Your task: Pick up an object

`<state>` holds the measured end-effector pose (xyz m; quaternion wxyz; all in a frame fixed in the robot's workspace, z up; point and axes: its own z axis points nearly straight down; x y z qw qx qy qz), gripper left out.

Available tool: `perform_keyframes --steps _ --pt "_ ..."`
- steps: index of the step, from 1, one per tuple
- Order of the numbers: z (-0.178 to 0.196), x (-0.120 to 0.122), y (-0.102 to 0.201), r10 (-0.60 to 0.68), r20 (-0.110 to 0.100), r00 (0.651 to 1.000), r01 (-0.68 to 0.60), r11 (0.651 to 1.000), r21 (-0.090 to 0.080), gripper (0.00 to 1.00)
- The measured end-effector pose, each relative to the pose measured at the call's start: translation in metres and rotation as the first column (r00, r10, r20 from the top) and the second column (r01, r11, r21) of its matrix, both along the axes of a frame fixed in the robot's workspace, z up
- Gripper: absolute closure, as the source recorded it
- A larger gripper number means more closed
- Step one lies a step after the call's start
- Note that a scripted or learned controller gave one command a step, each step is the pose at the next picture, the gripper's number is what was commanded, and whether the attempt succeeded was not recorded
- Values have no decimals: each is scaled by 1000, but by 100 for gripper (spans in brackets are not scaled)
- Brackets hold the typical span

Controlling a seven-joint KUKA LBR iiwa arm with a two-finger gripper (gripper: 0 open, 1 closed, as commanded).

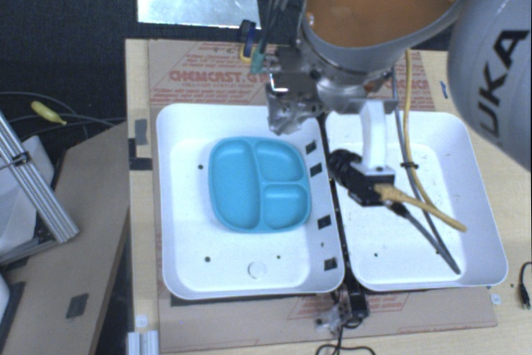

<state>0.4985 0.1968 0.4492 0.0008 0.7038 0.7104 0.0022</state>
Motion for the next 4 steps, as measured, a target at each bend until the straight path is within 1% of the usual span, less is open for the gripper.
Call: perform_keyframes --steps 1,2,3,4 --pt "-39 -12 -47 -13 -6 1000 13 1000 -3 100" --pt "16 -11 -72 -11 4 1000 11 1000 0 100" --pt "-28 -12 -123 -14 -5 1000 14 1000 -3 100" --pt "-36 -11 -34 3 -3 1000 -3 1000 1 100"
